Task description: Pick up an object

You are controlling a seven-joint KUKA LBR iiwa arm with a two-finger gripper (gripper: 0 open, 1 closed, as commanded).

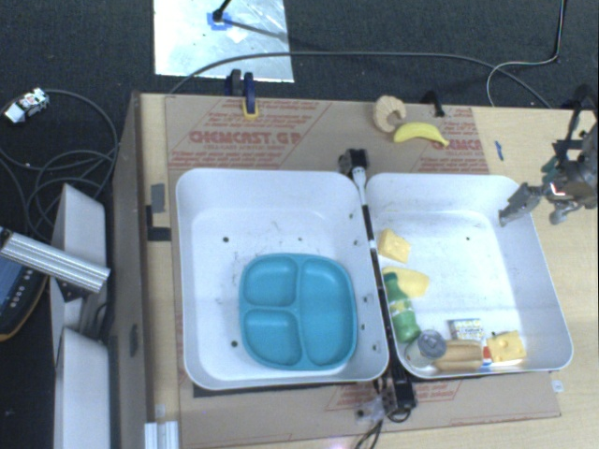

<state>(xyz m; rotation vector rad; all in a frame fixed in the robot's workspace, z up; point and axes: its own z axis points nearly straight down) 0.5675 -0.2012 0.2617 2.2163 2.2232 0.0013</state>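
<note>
My gripper (pixel 533 218) hangs at the right rim of the right bin (pixel 449 195), open, with nothing between its fingers. Small objects lie in that bin, along its left and front sides: a yellow cheese wedge (pixel 394 247), a yellow piece (pixel 413 282), a green bottle (pixel 403 314), a grey round cap (pixel 430 344), a tan roll (pixel 460 355), a small printed box (pixel 466 329) and a second yellow cheese block (pixel 507 346). All of them lie apart from the gripper, to its lower left.
The left bin (pixel 271 195) holds a blue divided plate (pixel 299 310). On the cardboard behind the right bin lie a banana (pixel 418 134) and a beige ring-shaped piece (pixel 388 112). A clamp (pixel 357 164) sits where the bins meet. Cables run over the floor at the left.
</note>
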